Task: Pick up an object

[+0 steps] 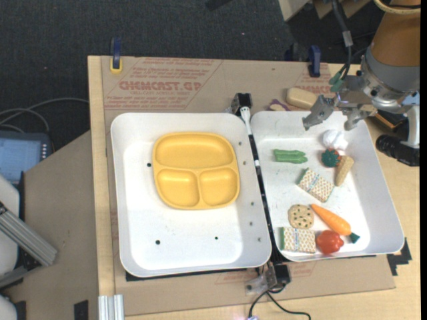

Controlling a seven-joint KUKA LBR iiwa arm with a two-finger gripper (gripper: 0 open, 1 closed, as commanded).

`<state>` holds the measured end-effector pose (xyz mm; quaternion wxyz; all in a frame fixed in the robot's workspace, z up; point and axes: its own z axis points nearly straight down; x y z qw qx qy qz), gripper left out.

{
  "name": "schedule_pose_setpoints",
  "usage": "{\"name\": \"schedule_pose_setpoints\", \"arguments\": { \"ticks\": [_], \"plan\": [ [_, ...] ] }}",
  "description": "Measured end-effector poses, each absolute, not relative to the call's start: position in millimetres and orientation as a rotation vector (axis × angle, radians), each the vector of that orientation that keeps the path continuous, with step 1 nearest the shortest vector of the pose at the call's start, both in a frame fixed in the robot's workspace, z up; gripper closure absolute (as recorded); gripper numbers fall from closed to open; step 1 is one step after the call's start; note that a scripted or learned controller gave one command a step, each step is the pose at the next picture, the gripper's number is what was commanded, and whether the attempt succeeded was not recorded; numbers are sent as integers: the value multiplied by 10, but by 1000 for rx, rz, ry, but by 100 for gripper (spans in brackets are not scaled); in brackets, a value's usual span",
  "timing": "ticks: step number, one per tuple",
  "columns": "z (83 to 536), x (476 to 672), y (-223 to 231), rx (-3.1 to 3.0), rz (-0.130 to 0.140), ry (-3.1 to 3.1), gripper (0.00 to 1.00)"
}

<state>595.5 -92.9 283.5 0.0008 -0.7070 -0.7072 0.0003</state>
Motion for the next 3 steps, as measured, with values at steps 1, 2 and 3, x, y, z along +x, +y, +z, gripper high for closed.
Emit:
{"name": "schedule_pose_setpoints", "arguments": {
  "ticks": [1,2,3],
  "plan": [
    [767,6220,-1069,-2218,7,-2217,0],
    [959,6247,-1071,-2227,-5,-2223,100],
    [1905,5889,-423,-2217,-9,-2230,100]
  ]
}}
